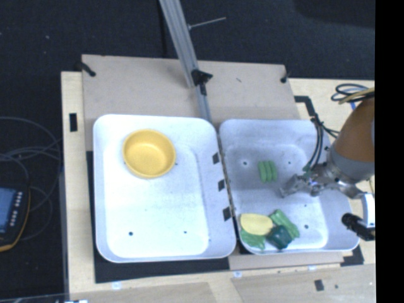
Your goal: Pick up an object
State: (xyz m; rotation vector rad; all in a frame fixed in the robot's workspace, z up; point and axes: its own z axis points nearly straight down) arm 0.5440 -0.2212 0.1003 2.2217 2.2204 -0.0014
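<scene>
In the right bin (252,134) a small green ridged piece (267,171) lies near the middle. At that bin's front edge a yellow piece (254,223), a light green piece (285,222) and a dark teal block (279,237) lie huddled together. My gripper (295,186) hangs over the right half of this bin, a little to the right of the ridged piece and above the front cluster. It touches none of them. A yellow bowl (149,153) sits upright in the left bin's back left part.
The left bin (158,232) adjoins the right one along a divider with black clips (221,185). A grey metal rail (180,33) slants in from the top to the bins' back edge. Cables (350,93) lie at the right.
</scene>
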